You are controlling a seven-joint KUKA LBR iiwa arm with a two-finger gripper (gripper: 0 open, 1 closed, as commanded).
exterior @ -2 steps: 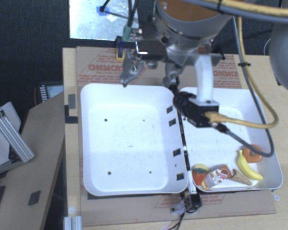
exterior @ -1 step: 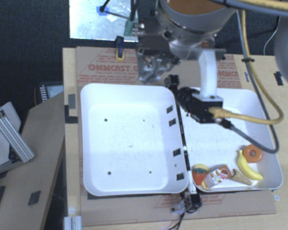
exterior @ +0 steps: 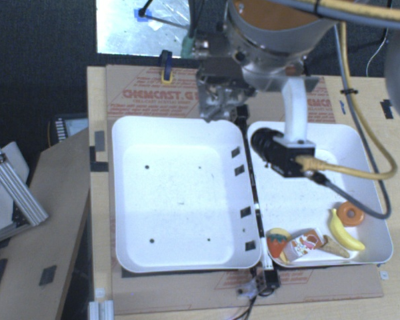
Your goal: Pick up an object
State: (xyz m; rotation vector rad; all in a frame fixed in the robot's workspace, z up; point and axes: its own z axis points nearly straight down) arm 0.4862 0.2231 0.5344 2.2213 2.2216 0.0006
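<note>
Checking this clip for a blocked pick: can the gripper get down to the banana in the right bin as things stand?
Probably yes. The banana lies uncovered near the right bin's front corner, an orange piece touching it; the gripper is at the far rim.

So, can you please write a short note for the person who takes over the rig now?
Gripper: up at the far edge of the bins, above the divider; nothing seen in it.
Things: banana, orange fruit, a small packet and a strawberry-like piece, all in the near corner of the right bin.
Done: nothing picked up yet.
Left: go down to one thing, grasp it, lift it.
</note>
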